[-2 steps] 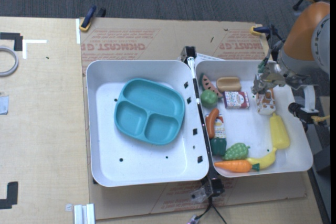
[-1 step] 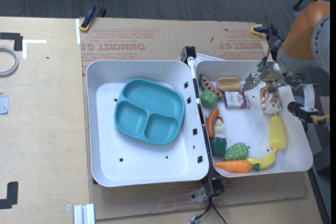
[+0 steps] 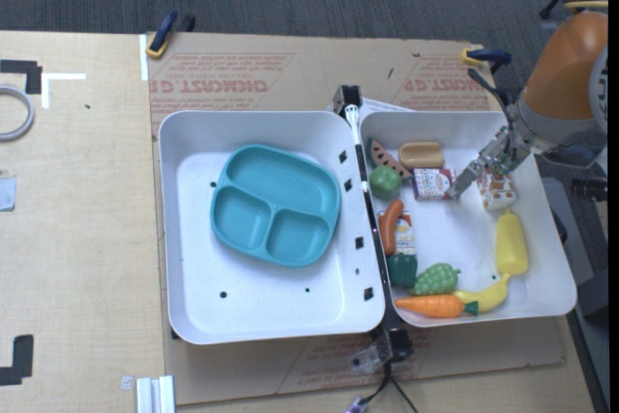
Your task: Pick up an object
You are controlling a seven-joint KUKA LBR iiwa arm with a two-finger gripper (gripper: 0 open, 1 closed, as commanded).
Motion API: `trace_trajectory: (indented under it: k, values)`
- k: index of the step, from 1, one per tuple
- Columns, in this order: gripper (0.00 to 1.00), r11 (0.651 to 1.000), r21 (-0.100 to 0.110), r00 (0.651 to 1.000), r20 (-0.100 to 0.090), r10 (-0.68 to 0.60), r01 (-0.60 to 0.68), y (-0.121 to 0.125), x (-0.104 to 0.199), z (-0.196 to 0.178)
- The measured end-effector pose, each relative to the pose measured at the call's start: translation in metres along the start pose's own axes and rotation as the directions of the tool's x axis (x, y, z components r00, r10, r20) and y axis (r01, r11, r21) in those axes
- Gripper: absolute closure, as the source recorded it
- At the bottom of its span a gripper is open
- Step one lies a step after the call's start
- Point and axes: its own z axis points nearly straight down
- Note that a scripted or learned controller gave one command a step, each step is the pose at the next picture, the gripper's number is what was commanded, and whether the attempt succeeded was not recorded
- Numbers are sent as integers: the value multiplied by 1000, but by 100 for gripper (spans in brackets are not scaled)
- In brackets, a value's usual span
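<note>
My gripper [image 3: 484,175] hangs low over the upper right part of the right bin [image 3: 553,229], and its fingers stand open with nothing between them. One grey finger [image 3: 464,186] points down-left towards a pink and white carton [image 3: 432,182]. A small white box [image 3: 499,196] lies just below the gripper. A tan bun [image 3: 422,154] sits to its left near the bin's far wall. A yellow corn-like piece [image 3: 512,244] lies below the white box.
The right bin also holds a watermelon slice [image 3: 383,155], a green ball [image 3: 386,180], a sausage [image 3: 389,223], broccoli [image 3: 435,280], a carrot [image 3: 430,306] and a banana [image 3: 489,295]. A teal divided plate [image 3: 276,204] lies in the left bin [image 3: 184,237].
</note>
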Motion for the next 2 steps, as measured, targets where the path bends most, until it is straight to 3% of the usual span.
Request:
trace_trajectory:
  k: [1, 2]
  values:
    - [0, 988, 4, 988, -8, -154, 154, 11, 48, 11]
    - [0, 998, 9, 998, 7, 59, -59, 67, 46, 9]
